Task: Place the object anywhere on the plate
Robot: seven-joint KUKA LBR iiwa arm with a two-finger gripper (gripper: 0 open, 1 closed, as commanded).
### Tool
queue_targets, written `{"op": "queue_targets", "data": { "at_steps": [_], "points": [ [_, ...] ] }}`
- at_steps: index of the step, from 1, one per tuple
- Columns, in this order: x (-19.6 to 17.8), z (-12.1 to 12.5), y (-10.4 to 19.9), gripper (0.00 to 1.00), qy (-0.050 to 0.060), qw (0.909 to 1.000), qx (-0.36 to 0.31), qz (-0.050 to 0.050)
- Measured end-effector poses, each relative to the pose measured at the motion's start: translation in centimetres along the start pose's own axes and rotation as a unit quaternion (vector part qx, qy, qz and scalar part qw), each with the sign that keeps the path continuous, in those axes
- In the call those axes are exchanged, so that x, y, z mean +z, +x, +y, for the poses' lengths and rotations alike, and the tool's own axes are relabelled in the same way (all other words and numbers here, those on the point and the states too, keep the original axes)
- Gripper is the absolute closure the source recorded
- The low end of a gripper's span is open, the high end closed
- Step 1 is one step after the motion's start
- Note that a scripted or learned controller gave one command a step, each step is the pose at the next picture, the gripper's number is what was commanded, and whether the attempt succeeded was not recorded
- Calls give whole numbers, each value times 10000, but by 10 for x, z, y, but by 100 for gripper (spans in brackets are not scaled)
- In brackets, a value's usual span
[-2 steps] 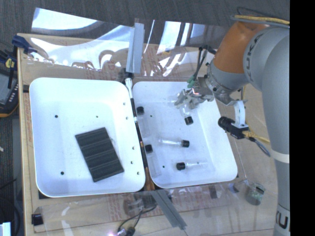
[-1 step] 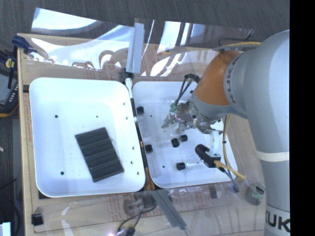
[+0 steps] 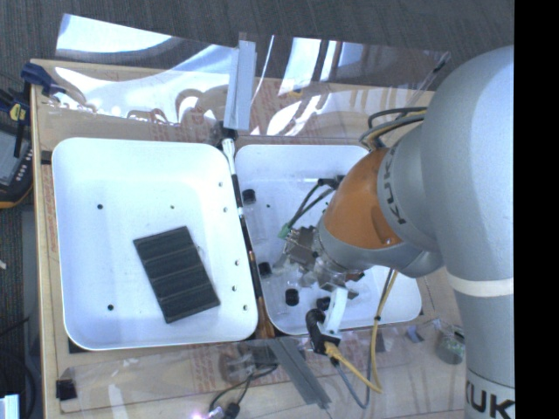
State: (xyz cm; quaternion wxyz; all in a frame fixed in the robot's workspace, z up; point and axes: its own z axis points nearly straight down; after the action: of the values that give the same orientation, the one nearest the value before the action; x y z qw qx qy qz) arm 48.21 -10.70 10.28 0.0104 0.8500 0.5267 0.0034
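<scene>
Camera view is showing the gripper reaching down into the right bin, its grip and the object impossible to tell, while the dark ribbed plate in the left bin is waiting bare.

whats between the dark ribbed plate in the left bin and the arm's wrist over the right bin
In the camera view, bare white floor of the left bin, then the two bins' adjoining rims, separate the dark ribbed plate from the wrist.

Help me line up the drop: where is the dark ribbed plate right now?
The dark ribbed plate lies in the left bin, toward its lower middle, tilted, across the divider from the arm.
</scene>
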Motion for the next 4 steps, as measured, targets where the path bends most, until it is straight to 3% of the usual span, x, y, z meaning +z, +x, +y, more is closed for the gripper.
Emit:
{"op": "queue_targets", "data": {
  "at_steps": [1, 2, 3, 4],
  "points": [
    [-90, -37, 65, 100, 132, 9661, 2577, 0],
    [-135, -48, 176, 100, 137, 9741, 2257, -8],
    [4, -102, 211, 100, 131, 9802, 1977, 15],
    [7, -140, 267, 100, 119, 9083, 4181, -29]
  ]
}}
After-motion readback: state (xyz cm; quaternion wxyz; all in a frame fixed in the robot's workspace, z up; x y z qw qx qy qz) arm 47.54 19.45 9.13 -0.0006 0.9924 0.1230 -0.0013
